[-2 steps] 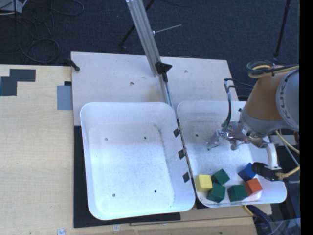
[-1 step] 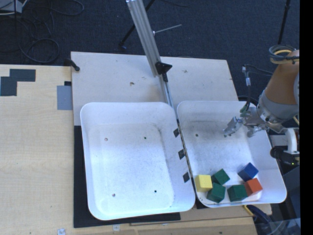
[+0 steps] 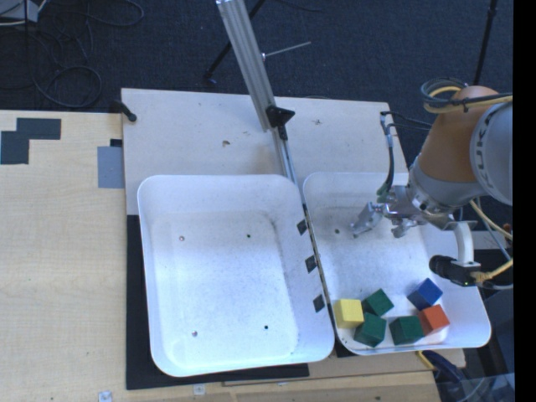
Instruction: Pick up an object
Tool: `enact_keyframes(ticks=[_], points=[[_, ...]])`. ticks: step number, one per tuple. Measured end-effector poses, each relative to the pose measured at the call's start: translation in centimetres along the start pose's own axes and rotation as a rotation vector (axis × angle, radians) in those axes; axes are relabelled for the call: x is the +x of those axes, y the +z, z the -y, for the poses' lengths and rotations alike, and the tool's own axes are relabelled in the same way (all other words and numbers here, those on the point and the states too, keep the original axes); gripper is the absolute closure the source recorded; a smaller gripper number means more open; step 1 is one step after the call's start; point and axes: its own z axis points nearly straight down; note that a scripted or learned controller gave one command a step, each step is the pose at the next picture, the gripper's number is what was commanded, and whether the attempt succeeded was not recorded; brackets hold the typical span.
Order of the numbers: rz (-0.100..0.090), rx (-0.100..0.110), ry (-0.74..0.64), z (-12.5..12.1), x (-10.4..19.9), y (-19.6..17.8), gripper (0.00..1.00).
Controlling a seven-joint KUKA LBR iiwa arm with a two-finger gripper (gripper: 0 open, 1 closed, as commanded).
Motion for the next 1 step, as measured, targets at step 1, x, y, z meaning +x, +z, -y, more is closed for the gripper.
enact_keyframes(ticks=[1], points=[[0.005, -0.003, 0.003, -1.39, 3.75, 5.48, 0.0]])
